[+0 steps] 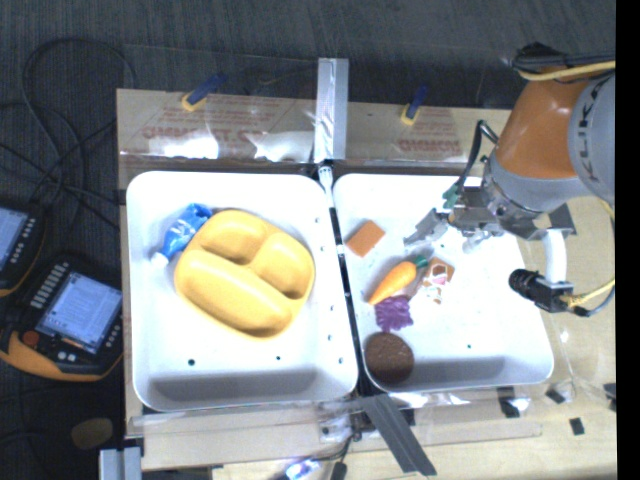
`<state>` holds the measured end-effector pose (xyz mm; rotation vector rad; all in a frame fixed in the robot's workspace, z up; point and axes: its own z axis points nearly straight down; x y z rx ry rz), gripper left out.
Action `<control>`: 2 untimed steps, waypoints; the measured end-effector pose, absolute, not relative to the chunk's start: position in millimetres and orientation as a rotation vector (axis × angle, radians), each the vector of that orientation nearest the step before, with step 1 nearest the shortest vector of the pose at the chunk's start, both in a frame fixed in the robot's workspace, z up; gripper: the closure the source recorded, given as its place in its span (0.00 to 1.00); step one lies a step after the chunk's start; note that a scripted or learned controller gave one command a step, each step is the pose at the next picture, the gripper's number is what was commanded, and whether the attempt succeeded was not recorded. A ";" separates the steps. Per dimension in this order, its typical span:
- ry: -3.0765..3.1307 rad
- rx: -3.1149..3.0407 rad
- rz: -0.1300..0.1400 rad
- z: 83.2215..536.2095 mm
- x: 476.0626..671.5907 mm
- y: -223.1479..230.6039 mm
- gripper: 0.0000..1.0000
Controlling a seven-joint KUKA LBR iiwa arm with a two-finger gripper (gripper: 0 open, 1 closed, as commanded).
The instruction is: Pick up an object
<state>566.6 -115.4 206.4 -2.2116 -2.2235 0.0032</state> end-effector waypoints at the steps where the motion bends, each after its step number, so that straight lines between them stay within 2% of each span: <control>1: -2.276 -2.161 0.007 190.9 568.4 -149.6 0.00; 2: -2.026 -2.396 0.006 111.1 577.6 -126.4 0.00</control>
